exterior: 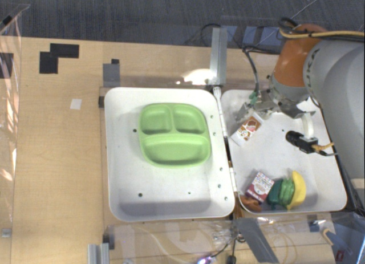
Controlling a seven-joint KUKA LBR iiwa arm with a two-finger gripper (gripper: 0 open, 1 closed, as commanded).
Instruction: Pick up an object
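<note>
Hovering at the right bin's (274, 163) far-left corner, the gripper (258, 106), open or closed unclear, had not yet picked the packet (248, 130) beside it.

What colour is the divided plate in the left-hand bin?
The divided plate is plain light green, clearest in the camera view.

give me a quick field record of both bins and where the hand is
left bin: green divided plate near its middle
right bin, far left: small packet, red and white
right bin, near edge: red box, green item, yellow item, clustered
hand: over the right bin's far left, beside the small packet
</note>
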